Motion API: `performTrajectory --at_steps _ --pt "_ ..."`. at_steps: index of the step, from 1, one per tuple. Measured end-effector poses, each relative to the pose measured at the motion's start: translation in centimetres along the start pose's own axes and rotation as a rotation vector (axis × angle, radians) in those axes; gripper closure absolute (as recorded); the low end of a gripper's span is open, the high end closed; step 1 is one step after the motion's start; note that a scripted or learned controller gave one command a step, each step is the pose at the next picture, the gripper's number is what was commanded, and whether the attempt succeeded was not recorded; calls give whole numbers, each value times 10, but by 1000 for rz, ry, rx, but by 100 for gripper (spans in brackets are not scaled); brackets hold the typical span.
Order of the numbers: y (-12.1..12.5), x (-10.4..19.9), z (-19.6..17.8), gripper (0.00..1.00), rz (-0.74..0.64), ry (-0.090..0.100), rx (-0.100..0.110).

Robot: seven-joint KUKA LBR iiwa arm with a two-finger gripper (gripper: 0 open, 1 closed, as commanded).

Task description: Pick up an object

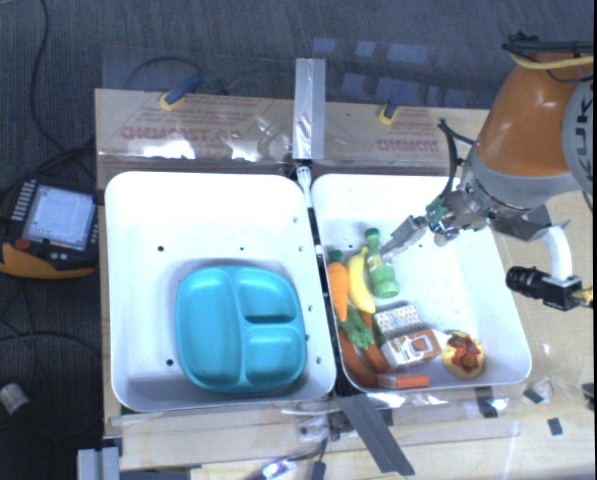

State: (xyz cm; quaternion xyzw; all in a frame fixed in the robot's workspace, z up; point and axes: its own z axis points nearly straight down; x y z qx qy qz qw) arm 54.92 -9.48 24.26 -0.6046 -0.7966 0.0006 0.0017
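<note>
1. Several toy foods crowd the right bin's (498, 298) left and near side — we make out a green bottle (381, 273), a banana (359, 280), a carrot (338, 286), a patterned packet (398, 319) and a reddish piece (464, 353).
2. We see the gripper (396, 240) low over the green bottle, its tip at the bottle's top; whether it is spread or pinching, we cannot tell.
3. Lower items overlap and blur together — hard to name.
4. Left bin (148, 218) holds a blue divided tray (241, 326).

Blue tray (242, 326) (sky shade), yellow banana (359, 281), green bottle (381, 272), orange carrot (338, 282), white bins (138, 228).
</note>
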Motion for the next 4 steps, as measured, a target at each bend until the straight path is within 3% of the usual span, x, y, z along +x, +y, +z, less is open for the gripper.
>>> performTrajectory --at_steps 1,2,3,4 --pt "20 -19 120 0 -101 0 -1" --pt "19 -30 152 0 -153 -5 -11" --pt "22 -30 140 100 -154 -7 -20" --pt "39 7 20 100 -136 -3 -2"
